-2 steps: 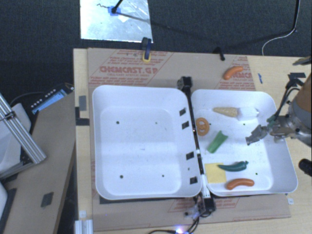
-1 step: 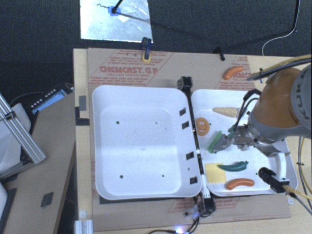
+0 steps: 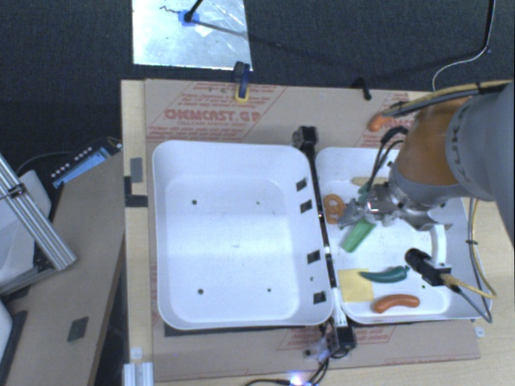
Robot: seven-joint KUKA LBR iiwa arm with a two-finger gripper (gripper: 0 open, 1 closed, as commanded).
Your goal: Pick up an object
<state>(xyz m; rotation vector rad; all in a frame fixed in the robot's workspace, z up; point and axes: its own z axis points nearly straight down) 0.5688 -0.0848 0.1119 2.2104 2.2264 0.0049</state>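
Right bin [image 3: 338, 167]: light-green cylindrical object [image 3: 357, 235], tilted, beneath end effector [image 3: 368, 212].

Even, fairly bright overhead light. White bins [image 3: 233, 232] near blown out, little surface detail. Glare on foil sheet [image 3: 191, 21] at top. Soft, faint shadows inside left bin's walls. Dark carpet [image 3: 64, 55] underexposed. Overall slightly soft, low resolution.

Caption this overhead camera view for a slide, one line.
KUKA arm's gripper reaches into the right bin, poised over a green cylinder beside a pretzel, yellow block, green pepper and sausage.
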